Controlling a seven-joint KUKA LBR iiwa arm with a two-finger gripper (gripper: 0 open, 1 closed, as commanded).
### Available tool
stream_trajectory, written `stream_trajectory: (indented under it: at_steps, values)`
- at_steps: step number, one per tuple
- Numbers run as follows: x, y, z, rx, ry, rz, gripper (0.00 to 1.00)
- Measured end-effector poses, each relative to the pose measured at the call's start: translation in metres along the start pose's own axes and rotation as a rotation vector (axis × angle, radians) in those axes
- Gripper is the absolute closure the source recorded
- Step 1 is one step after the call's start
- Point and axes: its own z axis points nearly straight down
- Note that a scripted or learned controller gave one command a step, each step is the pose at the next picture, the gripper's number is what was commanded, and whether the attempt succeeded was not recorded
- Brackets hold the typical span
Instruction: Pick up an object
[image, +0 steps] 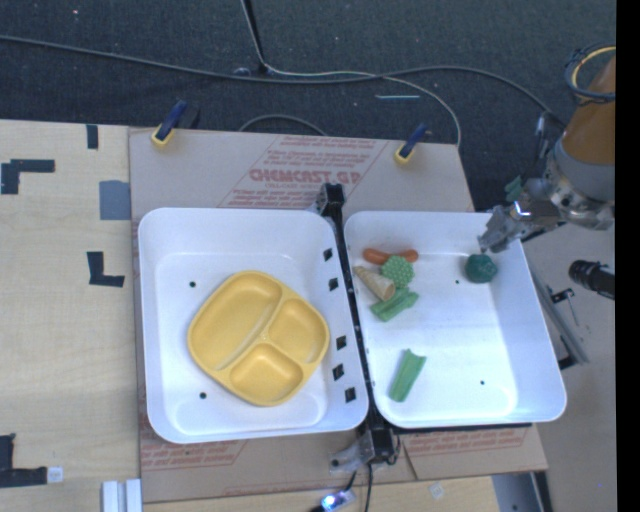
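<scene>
Nearest us in the right bin (530, 400) we note a green stick (406, 375) lying flat. Beyond it, a green-and-tan cluster (390, 285) and an orange carrot (390, 256) sit at the bin's ten o'clock. The dark green ball (481, 267) lies at one o'clock, just beside the gripper (497, 235), at its seven o'clock. We cannot tell the gripper's opening. The left bin (160, 300) holds a yellow divided plate (259, 337).

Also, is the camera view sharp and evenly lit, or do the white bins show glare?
Camera view: soft overall, small toys slightly blurred; the right white plastic bin is bright, nearly washed out; the yellow divided plate casts only a faint shadow; the gripper at the bin's edge looks blurred.
</scene>
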Motion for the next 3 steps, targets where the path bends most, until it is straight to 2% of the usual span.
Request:
stream_trajectory:
  at_steps: [3]
  values:
    - [0.158, -0.043, 0.029, 0.007, 0.002, -0.003, 1.0]
